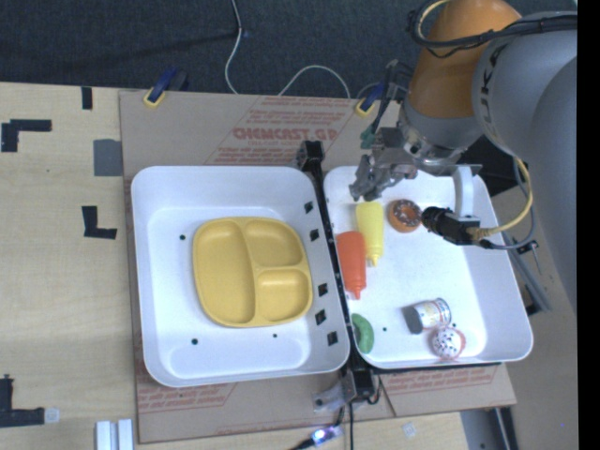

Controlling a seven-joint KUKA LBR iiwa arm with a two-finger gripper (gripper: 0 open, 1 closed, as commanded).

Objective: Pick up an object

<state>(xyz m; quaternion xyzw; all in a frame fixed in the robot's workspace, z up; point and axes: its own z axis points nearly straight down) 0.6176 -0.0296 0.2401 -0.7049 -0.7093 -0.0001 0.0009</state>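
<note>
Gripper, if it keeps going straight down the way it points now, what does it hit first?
Probably the top end of the yellow bottle: the gripper hangs just above it in the right bin, though depth is hard to judge.

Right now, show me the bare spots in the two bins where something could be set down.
In the right bin, the floor is bare between the donut and the can. In the left bin, bare strips surround the yellow tray. It is crowded along the divider: yellow bottle, carrot, green item, with the end effector just above.

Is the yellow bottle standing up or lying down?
Lying down. The yellow bottle rests flat on the floor of the right bin, lengthwise beside the orange carrot, just below the gripper.
</note>
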